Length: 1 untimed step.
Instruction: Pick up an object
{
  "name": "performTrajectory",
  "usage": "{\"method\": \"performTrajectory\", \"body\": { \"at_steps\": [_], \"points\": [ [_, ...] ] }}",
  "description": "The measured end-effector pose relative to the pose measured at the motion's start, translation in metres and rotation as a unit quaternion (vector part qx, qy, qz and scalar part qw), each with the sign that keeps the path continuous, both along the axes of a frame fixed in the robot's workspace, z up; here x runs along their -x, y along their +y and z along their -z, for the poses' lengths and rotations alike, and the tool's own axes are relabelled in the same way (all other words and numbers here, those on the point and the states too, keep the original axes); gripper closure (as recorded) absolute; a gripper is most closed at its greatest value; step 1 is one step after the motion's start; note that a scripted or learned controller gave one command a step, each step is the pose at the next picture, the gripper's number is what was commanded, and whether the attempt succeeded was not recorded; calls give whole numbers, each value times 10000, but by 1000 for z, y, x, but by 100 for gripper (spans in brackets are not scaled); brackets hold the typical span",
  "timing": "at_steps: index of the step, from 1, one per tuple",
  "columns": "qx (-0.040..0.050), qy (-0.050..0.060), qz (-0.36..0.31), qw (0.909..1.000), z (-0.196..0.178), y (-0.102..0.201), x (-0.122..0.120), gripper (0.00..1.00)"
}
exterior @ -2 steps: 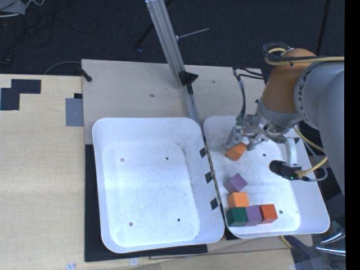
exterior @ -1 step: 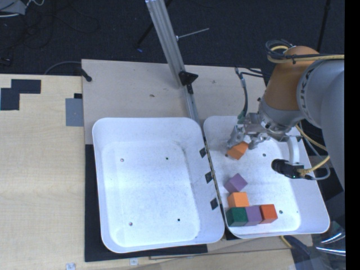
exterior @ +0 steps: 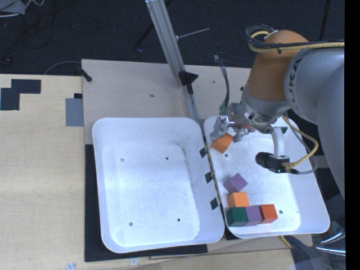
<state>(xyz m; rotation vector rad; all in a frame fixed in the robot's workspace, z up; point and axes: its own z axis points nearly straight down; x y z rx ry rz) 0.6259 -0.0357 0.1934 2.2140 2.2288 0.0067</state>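
Lifting now, I see the gripper (exterior: pixel 228 129) near the right bin's (exterior: pixel 306 207) upper left corner with an orange block (exterior: pixel 221 144) pinched between its fingertips. I judge the hold shallow, so I'd rise slowly and straight, clear of the bin divider (exterior: pixel 207 162) and the blocks clustered lower right (exterior: pixel 250 207).
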Motion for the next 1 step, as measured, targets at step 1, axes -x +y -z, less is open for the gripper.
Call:
{"method": "performTrajectory", "body": {
  "at_steps": [1],
  "points": [
    [-3,32,3,10000,-20,72,36,100]
  ]
}}
